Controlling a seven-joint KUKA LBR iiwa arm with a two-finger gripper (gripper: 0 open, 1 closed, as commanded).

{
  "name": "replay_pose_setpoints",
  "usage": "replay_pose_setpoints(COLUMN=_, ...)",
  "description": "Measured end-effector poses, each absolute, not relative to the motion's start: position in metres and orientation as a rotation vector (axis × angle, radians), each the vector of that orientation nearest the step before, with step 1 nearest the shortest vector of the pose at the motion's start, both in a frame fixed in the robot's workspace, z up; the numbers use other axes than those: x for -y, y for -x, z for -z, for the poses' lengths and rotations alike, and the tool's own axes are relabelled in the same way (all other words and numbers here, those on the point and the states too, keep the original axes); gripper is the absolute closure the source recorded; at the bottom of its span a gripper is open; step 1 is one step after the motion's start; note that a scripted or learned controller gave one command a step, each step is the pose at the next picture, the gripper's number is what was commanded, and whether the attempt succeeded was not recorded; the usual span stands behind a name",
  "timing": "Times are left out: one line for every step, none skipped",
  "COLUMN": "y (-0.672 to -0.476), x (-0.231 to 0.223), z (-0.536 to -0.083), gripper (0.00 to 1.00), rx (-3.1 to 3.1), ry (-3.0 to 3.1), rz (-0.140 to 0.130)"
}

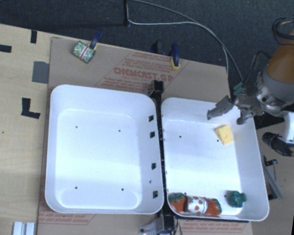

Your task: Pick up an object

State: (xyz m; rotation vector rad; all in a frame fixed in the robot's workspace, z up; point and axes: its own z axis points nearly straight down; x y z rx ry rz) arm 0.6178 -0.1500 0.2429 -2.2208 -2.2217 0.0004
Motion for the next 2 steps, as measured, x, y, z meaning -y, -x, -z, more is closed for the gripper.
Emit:
replay_pose_setpoints(y=-0.628, x=0.210, z=-0.171, gripper=0.00, rx=2.218, ry=2.223, rz=-0.003)
replay_pose_setpoints(y=-0.652, x=0.224, z=-0.138, gripper=0.00, rx=2.221, ry=2.220, rz=-0.002)
